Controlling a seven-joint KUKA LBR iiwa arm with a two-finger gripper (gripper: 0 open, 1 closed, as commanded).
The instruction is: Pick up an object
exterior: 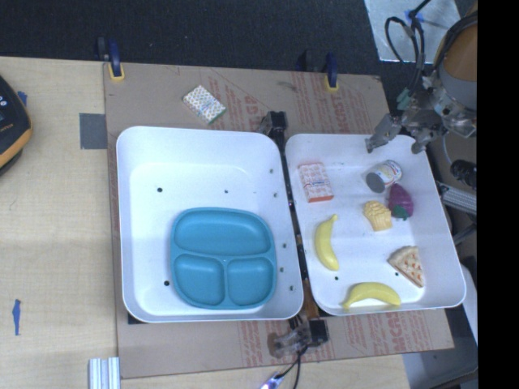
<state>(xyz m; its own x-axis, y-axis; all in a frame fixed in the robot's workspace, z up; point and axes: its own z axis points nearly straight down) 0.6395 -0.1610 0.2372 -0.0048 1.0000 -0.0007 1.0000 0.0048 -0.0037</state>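
**Inspector A:** Tool (399, 133) sits over the far edge of the right bin (454, 294). Its fingers are spread, with nothing between them.

**Inspector B:** Candidates?

**A:** All loose in that bin, and none is lifted. The can (383, 175) lies nearest, touching the purple fruit (401, 200), with the corn (377, 215) just beside it.

**B:** Obstructions?

**A:** Crowding there could foul a grasp. The carton (315, 181) and both bananas (326, 242) lie apart. The left bin (130, 217) holds a blue tray (221, 258).
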